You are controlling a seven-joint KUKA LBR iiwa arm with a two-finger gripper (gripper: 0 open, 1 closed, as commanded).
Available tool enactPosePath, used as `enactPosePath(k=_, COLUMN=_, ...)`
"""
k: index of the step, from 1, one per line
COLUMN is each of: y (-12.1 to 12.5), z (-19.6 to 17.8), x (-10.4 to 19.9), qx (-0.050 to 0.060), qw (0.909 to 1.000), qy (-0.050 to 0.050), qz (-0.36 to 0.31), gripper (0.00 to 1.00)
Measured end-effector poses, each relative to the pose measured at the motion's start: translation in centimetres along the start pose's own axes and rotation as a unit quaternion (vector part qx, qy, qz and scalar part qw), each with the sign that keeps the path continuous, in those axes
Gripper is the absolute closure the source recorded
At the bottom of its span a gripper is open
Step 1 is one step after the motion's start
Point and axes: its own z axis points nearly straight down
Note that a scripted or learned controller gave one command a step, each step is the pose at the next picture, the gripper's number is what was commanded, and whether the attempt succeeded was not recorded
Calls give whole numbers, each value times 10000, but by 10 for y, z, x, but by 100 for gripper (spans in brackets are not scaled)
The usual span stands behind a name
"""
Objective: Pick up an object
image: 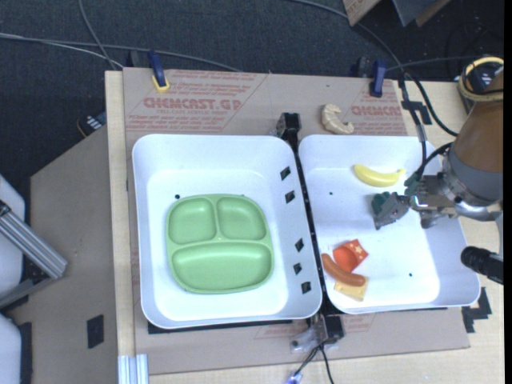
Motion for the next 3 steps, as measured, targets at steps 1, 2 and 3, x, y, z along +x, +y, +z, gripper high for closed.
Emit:
enactPosePath(k=1, y=3, z=-6, x=0, qx=-62, qw=10000, qy=-10, qz=-16, gripper=0)
enactPosePath(k=2, y=4, z=37, x=0, qx=-36, qw=10000, qy=-4, qz=-11, gripper=0)
enactPosePath(k=3, y=14, z=88, x=1, qx=-37, qw=10000, qy=-4, qz=-12, gripper=0)
